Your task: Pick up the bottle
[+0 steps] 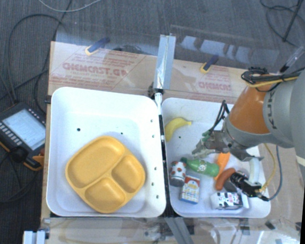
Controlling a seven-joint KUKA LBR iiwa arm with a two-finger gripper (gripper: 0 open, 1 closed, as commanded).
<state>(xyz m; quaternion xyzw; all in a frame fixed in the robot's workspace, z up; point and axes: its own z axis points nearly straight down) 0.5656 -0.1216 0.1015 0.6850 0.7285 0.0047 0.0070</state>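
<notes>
Faint red lettering, too washed out to read, runs across the cardboard point(101, 71) behind two white bins. In the left bin point(67, 110), well left of the jaws, lies a yellow divided tray point(105, 173). In the right bin point(264, 210), a green bottle point(203, 166) lies on its side directly beneath the jaws, its long axis running left to right and tilted slightly down to the right. A small can point(178, 172) and a carton point(190, 190), labels illegible, sit below-left of the jaws; a banana point(174, 126) lies upper-left. The arm point(260, 116) reaches in from the right, wrist angled down, gripper point(210, 143) poised over the bottle; whether the jaws are spread cannot be told.
</notes>
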